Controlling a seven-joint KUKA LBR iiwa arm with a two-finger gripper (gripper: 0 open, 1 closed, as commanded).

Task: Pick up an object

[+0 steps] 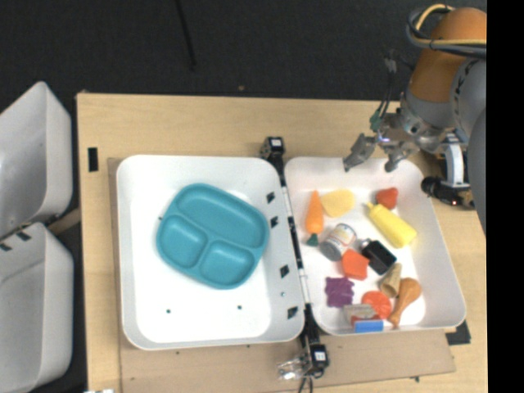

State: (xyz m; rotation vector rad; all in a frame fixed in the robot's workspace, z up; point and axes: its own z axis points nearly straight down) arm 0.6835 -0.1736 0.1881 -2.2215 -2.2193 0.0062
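My gripper (376,156) hangs over the far edge of the right bin (446,273), its two fingers spread apart with nothing between them. Below it the bin holds several small toys: an orange carrot (314,211), a pale yellow piece (337,201), a red piece (386,196), a yellow block (392,225), a silver can (337,239), a black block (379,256), an orange-red piece (354,264), a purple piece (337,290) and a brown drumstick (404,295).
The left bin (139,301) holds a teal divided plate (213,235). Black clips (273,146) mark the seam between the bins. White chairs (29,162) stand at the left of the bench.
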